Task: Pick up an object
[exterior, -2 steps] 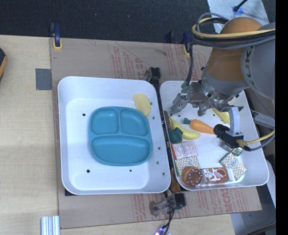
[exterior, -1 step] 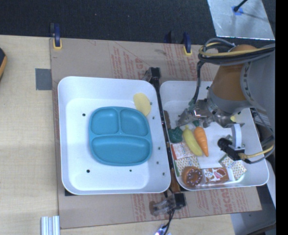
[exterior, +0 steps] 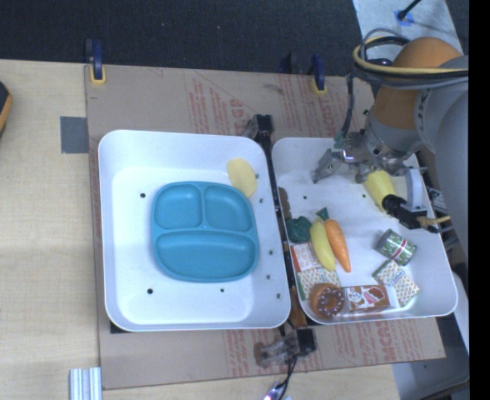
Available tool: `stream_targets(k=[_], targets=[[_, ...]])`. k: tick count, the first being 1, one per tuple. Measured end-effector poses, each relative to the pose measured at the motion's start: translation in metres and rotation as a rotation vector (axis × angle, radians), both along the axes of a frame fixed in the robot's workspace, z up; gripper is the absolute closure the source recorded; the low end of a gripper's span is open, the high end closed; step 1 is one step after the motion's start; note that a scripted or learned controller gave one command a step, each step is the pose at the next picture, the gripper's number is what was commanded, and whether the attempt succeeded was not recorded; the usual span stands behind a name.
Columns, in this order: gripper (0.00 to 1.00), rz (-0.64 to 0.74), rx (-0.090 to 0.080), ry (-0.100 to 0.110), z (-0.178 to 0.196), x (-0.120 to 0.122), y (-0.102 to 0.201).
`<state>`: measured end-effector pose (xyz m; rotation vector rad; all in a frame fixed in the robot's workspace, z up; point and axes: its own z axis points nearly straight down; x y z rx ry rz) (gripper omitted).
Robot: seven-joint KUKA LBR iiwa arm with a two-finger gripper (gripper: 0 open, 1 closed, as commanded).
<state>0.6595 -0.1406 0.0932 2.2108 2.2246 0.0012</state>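
My gripper (exterior: 343, 167) hangs over the far part of the right bin (exterior: 441, 302), its fingers spread open with nothing between them. Nearer the front of that bin lie an orange carrot (exterior: 337, 244) and a yellow oblong piece (exterior: 322, 244) side by side, with a dark green item (exterior: 299, 227) just left of them. A small green can (exterior: 395, 247) rests to the right. A patterned box (exterior: 397, 283), a flat printed card (exterior: 364, 297) and a round brown piece (exterior: 326, 300) sit along the front wall.
The left bin (exterior: 116, 223) holds a blue divided plate (exterior: 205, 229) and a pale yellow rounded object (exterior: 242, 176) near its far right corner. A dark clip (exterior: 262, 127) stands where the two bins meet at the back.
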Motion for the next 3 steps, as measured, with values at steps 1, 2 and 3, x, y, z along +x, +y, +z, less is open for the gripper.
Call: stream_targets(k=[1,2,3], targets=[[0.0,0.003,0.006,0.005,0.104,-0.051,0.082],[0.0,-0.005,0.003,0.014,0.098,-0.12,0.062],[0.0,-0.003,0.003,0.016,-0.007,-0.127,0.044]])
